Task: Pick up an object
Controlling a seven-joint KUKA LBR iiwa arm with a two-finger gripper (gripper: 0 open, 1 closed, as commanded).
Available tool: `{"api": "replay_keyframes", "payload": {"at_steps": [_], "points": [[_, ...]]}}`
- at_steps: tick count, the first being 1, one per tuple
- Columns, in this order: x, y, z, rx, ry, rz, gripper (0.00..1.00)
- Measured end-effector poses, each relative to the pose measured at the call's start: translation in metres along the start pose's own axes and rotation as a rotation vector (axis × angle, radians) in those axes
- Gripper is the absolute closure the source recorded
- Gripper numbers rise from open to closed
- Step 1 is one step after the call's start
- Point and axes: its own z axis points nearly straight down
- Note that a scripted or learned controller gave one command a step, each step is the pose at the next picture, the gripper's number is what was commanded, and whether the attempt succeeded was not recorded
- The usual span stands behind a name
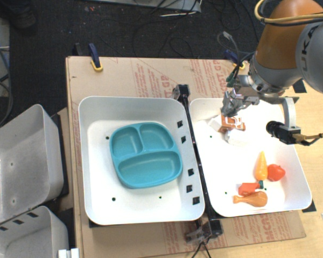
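Overhead, the gripper (230, 113) hangs above an orange-and-white packet (232, 124) in the right bin (299, 198); its grip is unclear.

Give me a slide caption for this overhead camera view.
Arm's tool over small orange-white item in right bin; teal tray in left bin.

small orange-and-white object (232, 124) lies flat near the right bin's (215, 198) upper left corner.

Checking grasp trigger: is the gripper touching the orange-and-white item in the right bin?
Cannot tell. In the camera view the gripper sits directly over the orange-and-white item and overlaps its top edge, so neither contact nor a gap shows plainly.
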Motion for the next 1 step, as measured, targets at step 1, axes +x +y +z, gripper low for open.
{"api": "replay_keyframes", "payload": {"at_steps": [1], "points": [[0.0545,-0.0033,0.0109,0.002,0.000,0.001,1.00]]}}
